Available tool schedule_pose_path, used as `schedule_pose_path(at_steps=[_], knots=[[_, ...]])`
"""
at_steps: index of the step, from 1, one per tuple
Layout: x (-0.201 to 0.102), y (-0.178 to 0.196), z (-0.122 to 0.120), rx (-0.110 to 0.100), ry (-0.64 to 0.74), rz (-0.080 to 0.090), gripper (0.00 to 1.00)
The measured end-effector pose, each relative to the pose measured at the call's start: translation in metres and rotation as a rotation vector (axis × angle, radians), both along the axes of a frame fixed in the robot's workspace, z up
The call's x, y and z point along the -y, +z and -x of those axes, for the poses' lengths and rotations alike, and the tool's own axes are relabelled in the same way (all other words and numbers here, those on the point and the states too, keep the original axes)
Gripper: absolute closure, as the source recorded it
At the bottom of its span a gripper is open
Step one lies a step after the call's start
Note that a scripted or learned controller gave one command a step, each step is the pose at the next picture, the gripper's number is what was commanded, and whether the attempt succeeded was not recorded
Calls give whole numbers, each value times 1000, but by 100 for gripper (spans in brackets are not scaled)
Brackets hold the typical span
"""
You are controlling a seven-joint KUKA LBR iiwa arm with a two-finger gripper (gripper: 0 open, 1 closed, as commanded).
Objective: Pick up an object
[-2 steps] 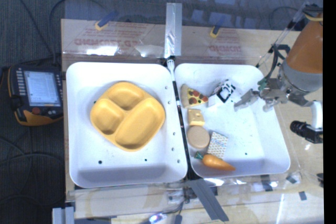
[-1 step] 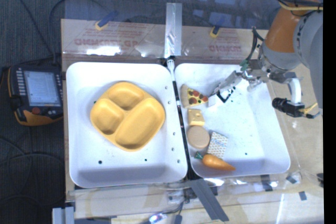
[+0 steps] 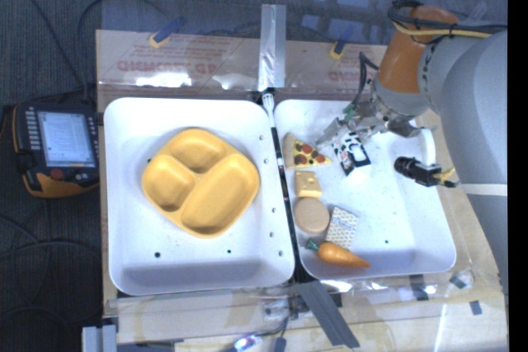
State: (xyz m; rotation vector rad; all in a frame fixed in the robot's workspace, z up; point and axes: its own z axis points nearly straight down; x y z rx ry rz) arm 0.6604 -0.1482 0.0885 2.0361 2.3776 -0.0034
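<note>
In the right-hand shallow white bin (image 3: 412, 255) you have a column of small toy foods along its left wall: a pizza slice with red dots (image 3: 304, 152) at the top, a pale yellow cheese block (image 3: 308, 183) just below it, then a round tan cookie (image 3: 312, 216), a speckled cracker (image 3: 341, 227) beside the cookie, and an orange carrot with a green stub (image 3: 338, 255) nearest you. The gripper (image 3: 352, 146) sits low in the upper middle of this bin, just right of the pizza slice; its metal and black-and-white parts blur together, so you cannot tell how far it is open or whether it grips anything. The grey arm cuts off the bin's upper right corner. The left white bin (image 3: 124, 260) carries a yellow three-compartment plastic dish (image 3: 200, 180).
</note>
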Motion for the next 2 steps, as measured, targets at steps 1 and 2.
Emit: schedule_pose_path(at_steps=[1,2], knots=[[-1,8,-1,-1,3,1,100],[-57,93,-8,-11,-188,-8,100]])
